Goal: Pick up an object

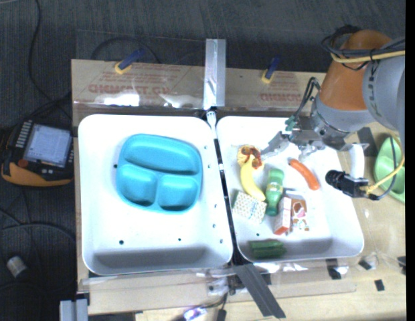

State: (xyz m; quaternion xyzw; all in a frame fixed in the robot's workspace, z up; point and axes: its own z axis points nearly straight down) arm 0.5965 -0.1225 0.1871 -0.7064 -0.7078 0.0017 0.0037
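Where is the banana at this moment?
The banana lies in the right bin, near its left wall, beside the green bottle.

Faint, unreadable red print on the cardboard sheet

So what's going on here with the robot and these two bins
A grey arm with an orange band reaches in from the right, and its gripper hangs above the upper part of the right bin, holding nothing. Below it lie a banana, a green bottle, an orange sausage-shaped toy, a small carton, a patterned white packet and a dark green piece. The left bin holds a blue divided tray. Nothing has been picked up yet.
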